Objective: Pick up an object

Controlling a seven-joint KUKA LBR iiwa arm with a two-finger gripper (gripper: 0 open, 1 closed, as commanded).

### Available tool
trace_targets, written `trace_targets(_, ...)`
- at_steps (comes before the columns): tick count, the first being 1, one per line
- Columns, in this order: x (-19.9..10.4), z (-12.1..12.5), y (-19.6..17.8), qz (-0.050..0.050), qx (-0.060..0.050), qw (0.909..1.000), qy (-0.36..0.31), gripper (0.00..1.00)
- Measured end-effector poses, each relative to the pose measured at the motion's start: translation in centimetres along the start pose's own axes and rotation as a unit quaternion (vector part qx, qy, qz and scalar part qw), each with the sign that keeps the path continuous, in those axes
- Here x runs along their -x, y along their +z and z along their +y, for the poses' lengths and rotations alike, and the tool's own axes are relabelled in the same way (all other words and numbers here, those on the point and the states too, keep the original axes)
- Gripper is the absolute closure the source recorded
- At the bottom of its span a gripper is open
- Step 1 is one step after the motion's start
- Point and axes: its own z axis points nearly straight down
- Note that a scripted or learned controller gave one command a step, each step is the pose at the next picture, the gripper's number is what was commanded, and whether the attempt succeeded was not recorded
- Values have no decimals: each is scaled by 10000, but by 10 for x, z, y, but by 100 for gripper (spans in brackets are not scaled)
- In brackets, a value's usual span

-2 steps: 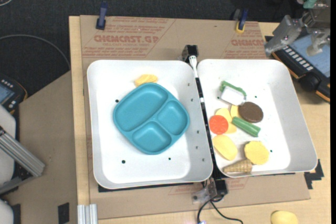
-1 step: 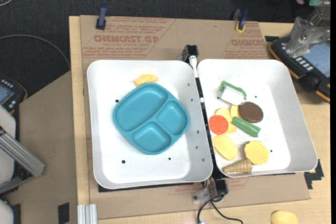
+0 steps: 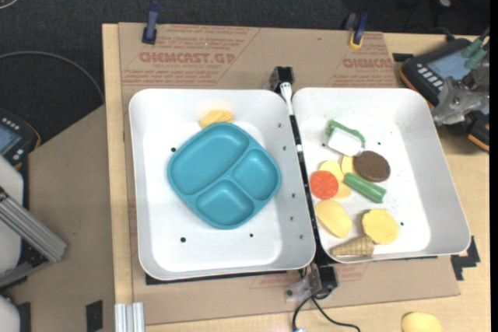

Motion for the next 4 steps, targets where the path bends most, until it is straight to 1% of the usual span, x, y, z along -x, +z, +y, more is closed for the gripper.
trace_targets(1, 44, 1, 49, 2, 19, 10000, -12, 100)
trace_targets(2, -83, 4, -94, 19, 147, 9998, -118, 100)
trace_targets(3, -28, 0, -4, 0, 9, 10000, -12, 100)
trace_targets(4, 12, 1, 62, 1, 11, 10000, -11, 100)
